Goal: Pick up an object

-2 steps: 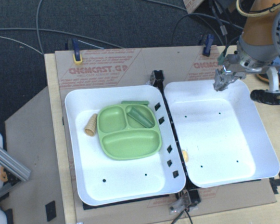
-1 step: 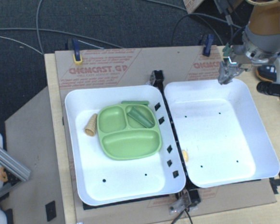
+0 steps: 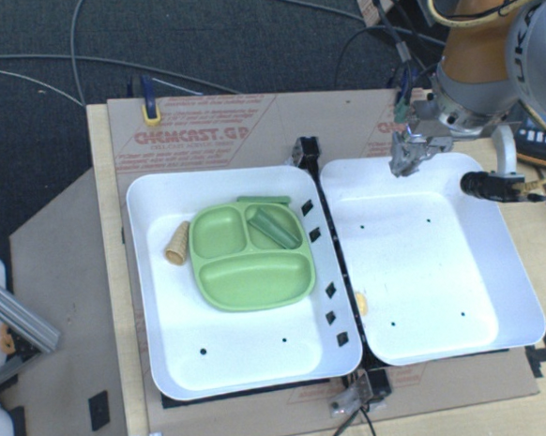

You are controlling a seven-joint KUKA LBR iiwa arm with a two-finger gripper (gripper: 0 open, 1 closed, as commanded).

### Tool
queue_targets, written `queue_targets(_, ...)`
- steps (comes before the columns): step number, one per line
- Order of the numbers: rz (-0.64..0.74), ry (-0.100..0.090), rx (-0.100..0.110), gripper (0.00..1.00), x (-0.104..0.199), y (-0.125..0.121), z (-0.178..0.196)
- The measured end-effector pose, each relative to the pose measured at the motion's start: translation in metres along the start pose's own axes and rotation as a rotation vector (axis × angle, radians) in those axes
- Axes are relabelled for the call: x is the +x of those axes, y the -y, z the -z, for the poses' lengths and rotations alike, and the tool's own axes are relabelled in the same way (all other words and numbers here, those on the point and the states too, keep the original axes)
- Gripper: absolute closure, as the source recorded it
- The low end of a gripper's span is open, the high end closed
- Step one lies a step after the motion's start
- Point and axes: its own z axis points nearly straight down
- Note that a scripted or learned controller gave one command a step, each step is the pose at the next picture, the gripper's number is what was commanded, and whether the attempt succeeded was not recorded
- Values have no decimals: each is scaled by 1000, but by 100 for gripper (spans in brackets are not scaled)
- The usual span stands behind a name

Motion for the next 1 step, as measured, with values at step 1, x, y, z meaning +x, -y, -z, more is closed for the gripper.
queue_targets(1,0,0,0,100,45,6,-6)
